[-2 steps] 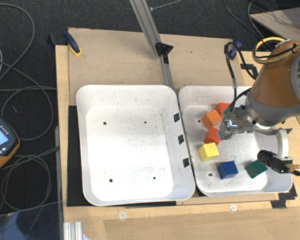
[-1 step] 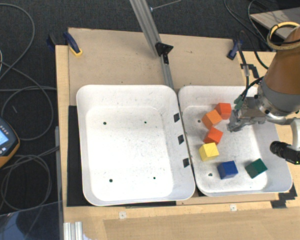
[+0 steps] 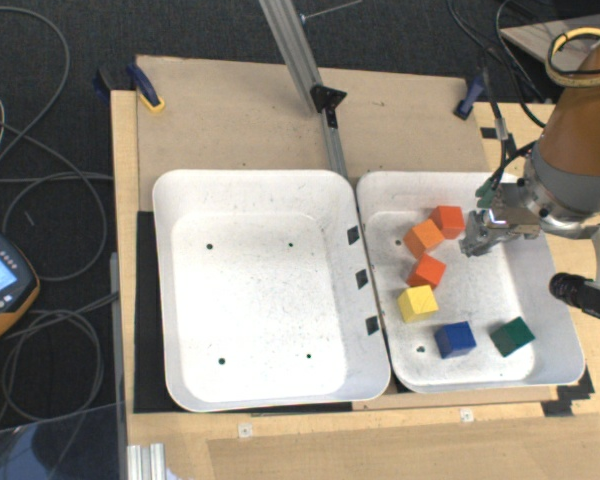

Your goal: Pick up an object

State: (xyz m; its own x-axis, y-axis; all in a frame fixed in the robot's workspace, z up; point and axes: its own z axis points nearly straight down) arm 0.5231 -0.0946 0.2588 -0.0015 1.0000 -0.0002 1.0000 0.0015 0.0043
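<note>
Claw (image 3: 477, 240) sits low in right bin (image 3: 540, 368), jaw state indeterminable. Nearest target: red-orange cube (image 3: 447, 219), just left and slightly above in frame, close beside it.

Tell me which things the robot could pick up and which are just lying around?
For the job:
hand
three orange blocks
yellow block
blue block
green block
right bin

Just lying about:
left bin
blue clamps
cables on the floor
metal pole
</note>
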